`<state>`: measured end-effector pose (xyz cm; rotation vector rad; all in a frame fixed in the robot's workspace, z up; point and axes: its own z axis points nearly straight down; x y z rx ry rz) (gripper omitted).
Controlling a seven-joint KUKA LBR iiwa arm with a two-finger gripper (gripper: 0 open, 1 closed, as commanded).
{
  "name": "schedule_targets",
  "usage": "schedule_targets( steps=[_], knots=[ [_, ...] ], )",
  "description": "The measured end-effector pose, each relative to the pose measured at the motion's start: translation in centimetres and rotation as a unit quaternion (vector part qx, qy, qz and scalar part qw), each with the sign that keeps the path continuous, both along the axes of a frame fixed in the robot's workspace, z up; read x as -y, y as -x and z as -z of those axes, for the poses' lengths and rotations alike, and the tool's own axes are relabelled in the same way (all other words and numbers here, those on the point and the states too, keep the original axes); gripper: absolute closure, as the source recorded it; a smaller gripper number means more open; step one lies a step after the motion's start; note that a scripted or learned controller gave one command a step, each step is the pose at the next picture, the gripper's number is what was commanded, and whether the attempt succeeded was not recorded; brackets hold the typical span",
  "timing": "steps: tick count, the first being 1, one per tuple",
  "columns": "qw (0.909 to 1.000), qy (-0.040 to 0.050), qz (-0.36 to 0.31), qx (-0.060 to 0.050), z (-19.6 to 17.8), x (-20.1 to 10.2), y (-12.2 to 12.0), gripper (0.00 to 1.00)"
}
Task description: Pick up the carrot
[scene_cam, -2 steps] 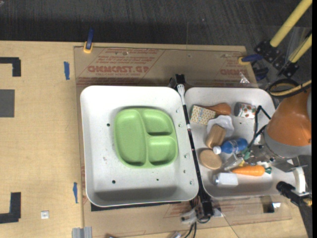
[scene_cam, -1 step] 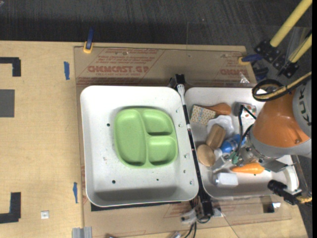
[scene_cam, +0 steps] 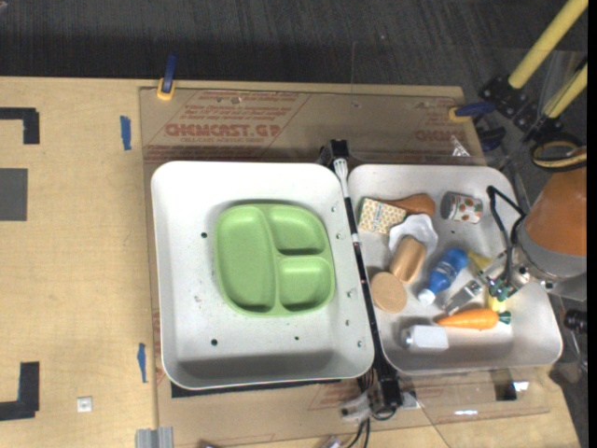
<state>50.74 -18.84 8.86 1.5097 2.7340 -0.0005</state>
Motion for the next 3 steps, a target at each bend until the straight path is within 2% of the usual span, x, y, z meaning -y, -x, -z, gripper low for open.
schedule_targets(
  steps=[1,2,3],
  knots=[
    [0.9939,-0.0005,-0.110,-0.002,-0.1,-3.5,2.4,0.00],
    [0.9571,0.0032,-0.290,-0.003,-0.1,-3.6,2.4,0.00],
    [0.8334,0.0069,-0.553,-0.003,-0.2,-7.8,2.2,0.00]
  ],
)
